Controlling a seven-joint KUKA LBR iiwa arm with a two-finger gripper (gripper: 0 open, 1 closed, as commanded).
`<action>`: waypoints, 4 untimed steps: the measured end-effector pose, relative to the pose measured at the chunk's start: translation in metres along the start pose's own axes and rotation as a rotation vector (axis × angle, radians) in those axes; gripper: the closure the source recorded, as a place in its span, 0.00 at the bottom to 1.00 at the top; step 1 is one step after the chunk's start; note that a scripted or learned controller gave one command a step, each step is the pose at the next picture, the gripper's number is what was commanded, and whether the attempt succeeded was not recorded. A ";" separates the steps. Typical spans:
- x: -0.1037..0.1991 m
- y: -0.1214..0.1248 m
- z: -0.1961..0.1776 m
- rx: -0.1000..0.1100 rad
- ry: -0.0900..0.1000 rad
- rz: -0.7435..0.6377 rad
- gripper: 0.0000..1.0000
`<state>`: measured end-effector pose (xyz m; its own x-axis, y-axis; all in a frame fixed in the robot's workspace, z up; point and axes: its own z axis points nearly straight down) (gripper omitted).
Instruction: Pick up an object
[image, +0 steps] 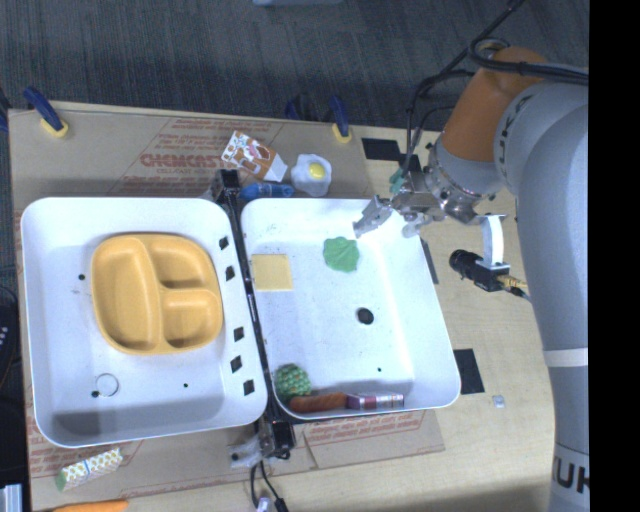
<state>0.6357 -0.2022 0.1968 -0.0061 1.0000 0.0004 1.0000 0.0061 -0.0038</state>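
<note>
My gripper (390, 220) hovers over the far right corner of the right bin (430, 340), open, with nothing between its fingers. A green leafy piece (341, 253) lies just below and left of it, apart from the fingertips. Also in this bin are a flat yellow square (271, 271), a small black disc (365, 317), a green textured ball (292, 379), a red sausage-shaped piece (318, 402) and a thin tube (376, 401) along the near wall.
In the left bin (40, 300) sit a yellow divided tray (158, 292) and a small clear ring (106, 384). Behind the bins lie a printed packet (246, 153), a blue item (266, 188) and a yellow-white object (312, 173). A wrapper (90, 466) lies at the near left.
</note>
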 end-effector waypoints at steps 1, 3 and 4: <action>0.022 -0.013 0.106 0.001 0.001 0.008 0.00; 0.022 -0.012 0.095 0.002 0.001 0.003 0.00; 0.041 0.022 0.105 -0.002 0.000 -0.169 0.00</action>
<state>0.6566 -0.1606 0.0918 -0.1739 0.9848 0.0004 0.9848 0.1739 -0.0015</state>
